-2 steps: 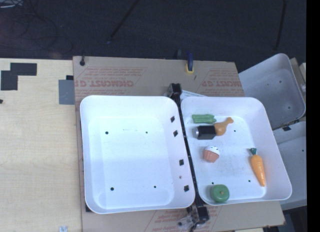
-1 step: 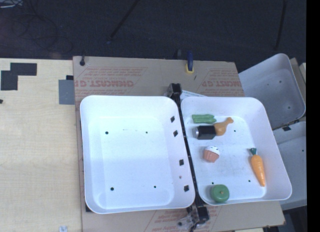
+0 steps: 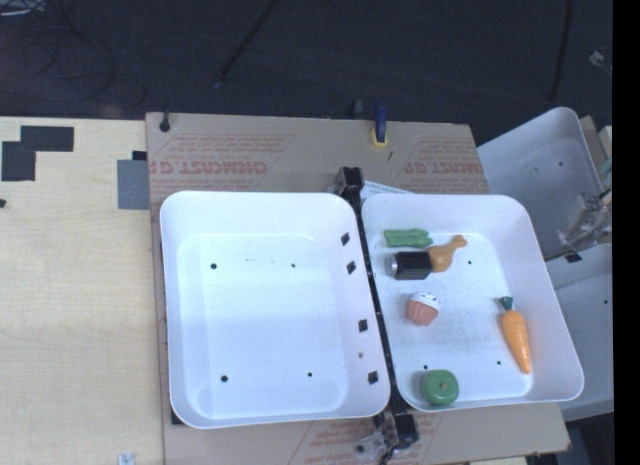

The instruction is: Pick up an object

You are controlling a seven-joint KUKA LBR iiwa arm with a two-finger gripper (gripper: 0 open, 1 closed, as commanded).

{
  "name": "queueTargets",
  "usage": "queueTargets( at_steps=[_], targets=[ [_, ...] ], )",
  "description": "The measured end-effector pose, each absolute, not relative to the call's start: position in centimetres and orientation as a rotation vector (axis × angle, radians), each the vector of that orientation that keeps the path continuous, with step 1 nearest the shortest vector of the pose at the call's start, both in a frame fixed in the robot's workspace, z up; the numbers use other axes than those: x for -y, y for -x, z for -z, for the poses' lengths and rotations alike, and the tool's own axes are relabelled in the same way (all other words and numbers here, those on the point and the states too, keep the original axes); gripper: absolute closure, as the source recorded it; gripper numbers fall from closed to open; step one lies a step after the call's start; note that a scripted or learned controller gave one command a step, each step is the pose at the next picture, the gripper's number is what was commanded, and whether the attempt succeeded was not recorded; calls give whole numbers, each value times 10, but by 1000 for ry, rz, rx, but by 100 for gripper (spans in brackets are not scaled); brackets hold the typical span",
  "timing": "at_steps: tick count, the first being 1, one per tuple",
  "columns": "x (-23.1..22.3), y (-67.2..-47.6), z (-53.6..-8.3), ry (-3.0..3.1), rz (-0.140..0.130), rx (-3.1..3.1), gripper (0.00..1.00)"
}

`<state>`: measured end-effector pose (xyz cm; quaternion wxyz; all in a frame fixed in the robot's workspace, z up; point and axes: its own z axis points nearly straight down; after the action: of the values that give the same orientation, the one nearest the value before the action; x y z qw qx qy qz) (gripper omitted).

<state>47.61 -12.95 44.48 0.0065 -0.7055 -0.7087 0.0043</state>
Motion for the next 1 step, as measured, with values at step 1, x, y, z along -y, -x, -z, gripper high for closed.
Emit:
queueTargets(
  at_steps=[1],
  targets=[
    [63,-484,-399,2206,-13,2222,100]
  ],
)
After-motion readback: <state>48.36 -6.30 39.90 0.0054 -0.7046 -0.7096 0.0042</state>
